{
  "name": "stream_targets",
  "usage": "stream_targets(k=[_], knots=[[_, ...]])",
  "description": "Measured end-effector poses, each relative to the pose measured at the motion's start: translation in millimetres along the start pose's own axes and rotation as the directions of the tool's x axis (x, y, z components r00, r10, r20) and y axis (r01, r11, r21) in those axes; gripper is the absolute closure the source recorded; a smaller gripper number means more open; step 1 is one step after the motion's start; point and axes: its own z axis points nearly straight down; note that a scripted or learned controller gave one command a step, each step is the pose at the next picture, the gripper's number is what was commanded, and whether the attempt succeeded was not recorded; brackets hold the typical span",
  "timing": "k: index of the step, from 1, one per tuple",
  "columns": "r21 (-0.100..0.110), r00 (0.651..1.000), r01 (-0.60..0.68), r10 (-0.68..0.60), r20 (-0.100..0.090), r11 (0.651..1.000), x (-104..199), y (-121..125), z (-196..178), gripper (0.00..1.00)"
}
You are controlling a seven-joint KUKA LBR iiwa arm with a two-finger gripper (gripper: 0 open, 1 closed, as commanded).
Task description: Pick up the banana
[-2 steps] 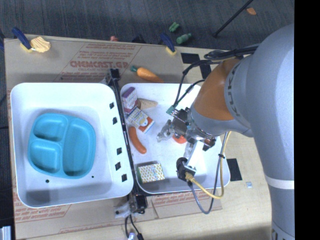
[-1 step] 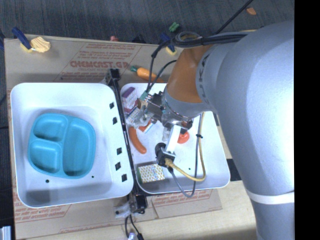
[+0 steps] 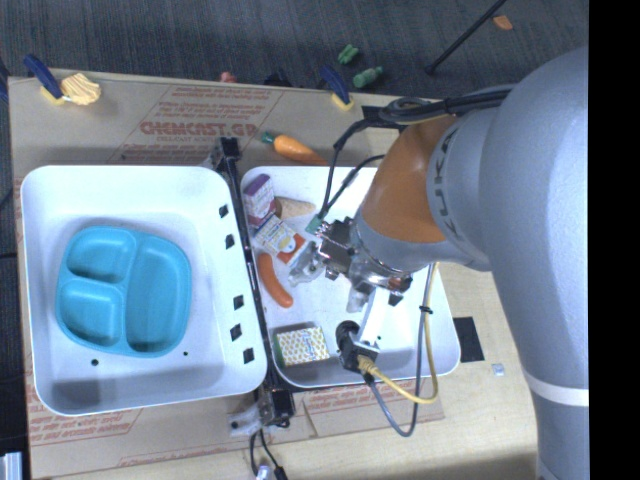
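In the left bin (image 3: 40, 268) lies a blue tray (image 3: 122, 290) and no banana. In the right bin (image 3: 445, 353) the gripper (image 3: 306, 256) hangs low over a packet (image 3: 273, 236) and an orange sausage (image 3: 274, 281); open or closed, I cannot tell. No banana can be made out; it may be hidden under the arm, so the pick looks not yet done. Both bins sit on a bench (image 3: 150, 118) covered in printed cardboard, a carrot (image 3: 295, 148) on it, with dark carpet (image 3: 150, 18) beyond
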Motion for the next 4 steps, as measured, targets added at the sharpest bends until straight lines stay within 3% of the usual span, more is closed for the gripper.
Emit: stream_targets(k=[1,2,3,4], knots=[[-0.002,1.0,-0.001,0.001,-0.002,1.0,74,21,-67,0.0],[0.001,1.0,-0.03,0.03,0.001,1.0,-24,38,33,0.0],[-0.001,0.98,-0.199,0.199,-0.001,0.98,49,-19,0,0.0],[-0.002,0.984,-0.177,0.177,-0.002,0.984,-43,3,-37,0.0]])
